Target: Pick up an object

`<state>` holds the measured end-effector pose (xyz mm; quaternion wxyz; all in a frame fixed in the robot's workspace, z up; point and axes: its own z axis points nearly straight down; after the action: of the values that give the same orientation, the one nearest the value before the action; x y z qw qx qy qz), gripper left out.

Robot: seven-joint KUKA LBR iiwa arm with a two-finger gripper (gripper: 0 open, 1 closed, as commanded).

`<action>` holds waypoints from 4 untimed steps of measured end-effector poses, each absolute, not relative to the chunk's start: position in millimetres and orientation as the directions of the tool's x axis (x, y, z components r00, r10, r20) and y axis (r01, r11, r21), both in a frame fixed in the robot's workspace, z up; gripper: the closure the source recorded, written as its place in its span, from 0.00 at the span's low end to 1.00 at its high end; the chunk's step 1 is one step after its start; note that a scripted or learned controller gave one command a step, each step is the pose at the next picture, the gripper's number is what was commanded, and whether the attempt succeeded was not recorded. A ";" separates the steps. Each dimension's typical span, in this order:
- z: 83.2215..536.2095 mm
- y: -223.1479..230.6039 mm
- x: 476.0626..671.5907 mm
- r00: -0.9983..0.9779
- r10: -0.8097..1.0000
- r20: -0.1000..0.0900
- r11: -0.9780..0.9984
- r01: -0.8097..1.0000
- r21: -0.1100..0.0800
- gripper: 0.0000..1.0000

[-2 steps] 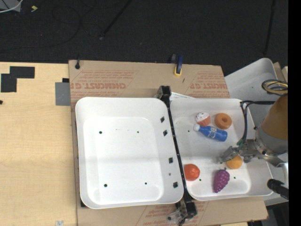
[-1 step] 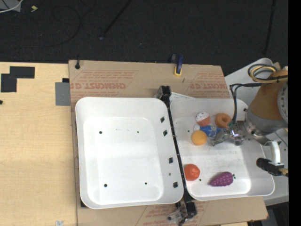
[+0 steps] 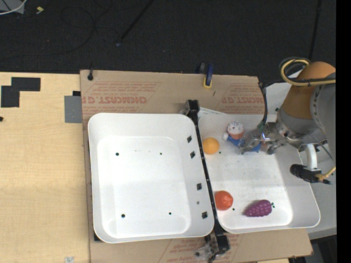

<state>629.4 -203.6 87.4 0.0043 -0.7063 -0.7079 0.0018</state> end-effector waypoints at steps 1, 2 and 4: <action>87.0 -139.4 644.4 -0.006 1.000 0.004 0.006 1.000 -0.003 0.00; 97.6 -143.2 643.7 -0.005 1.000 0.000 0.005 1.000 -0.004 1.00; 323.6 19.4 645.1 -0.007 1.000 0.002 0.007 1.000 0.007 1.00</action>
<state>645.1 19.4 323.6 -0.0019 -0.7045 -0.7097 -0.0030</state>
